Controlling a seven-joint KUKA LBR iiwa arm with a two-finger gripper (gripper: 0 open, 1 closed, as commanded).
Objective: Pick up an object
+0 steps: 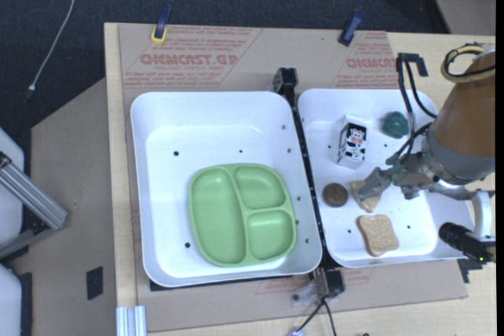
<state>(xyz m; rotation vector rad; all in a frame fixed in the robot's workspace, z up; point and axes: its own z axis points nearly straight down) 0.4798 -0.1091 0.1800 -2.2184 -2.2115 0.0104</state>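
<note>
While a green tray (240, 214) lay in the left bin (157, 138), the right bin (331, 244) held a brown disc (335, 194), a small carton (353, 142), a toast slice (378, 234) and a teal lump (394, 123). The claw (376, 183) hung low just right of the disc, above the toast; whether it was spread or pressed together I cannot tell.

A green three-compartment plastic plate (242, 213) lies in the left white bin (150, 169); a tan bread slice (379, 234) lies in the right white bin (319, 122).
</note>
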